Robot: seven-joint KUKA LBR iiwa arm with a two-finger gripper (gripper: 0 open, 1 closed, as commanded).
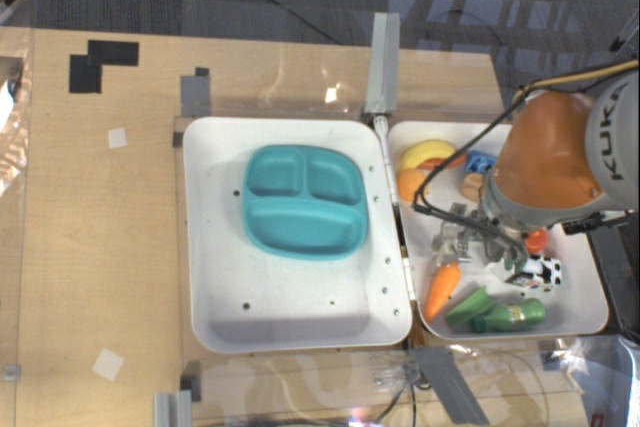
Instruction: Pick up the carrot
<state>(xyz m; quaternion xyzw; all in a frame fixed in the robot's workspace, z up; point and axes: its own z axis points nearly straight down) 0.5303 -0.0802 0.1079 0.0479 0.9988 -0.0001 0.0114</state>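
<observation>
Orange and tapered, the carrot (442,288) lies in the right bin (592,310), just below and slightly left of the claw (462,240), apart from it and not held. Whether the claw is open or closed cannot be told here. The likely trouble is crowding: two green vegetables (497,311) lie just beside the carrot's right, and the bin's left wall is close on its other side, so a descent could nudge a neighbour or clip the wall. Above the claw sit a yellow fruit (428,153) and an orange one (411,183). Well left, the other bin (215,315) holds a teal divided plate (303,200).
</observation>
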